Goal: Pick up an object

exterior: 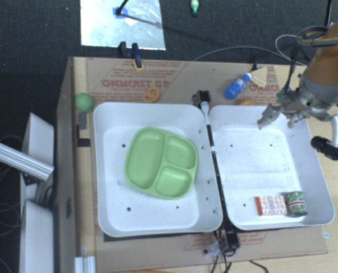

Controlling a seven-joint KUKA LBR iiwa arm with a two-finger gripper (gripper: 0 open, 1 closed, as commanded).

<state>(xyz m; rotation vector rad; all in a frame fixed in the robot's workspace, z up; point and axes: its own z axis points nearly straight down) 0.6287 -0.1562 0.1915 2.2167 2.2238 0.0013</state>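
Observation:
In the right bin (254,169) a red and white packet (271,205) lies near the front right corner. A small green patterned can (296,203) rests against its right side. A green divided plate (160,162) sits in the middle of the left bin (115,129). My gripper (279,118) hangs over the back right corner of the right bin, far from the packet and can. Its fingers (266,118) are spread open with nothing between them.
Behind the bins on the cardboard lie a blue bottle (237,87), a tan wedge (264,75), an orange ring-shaped piece (151,94) and a green ball (83,102). A black divider (211,152) runs between the bins. Cables loop near the arm at the right.

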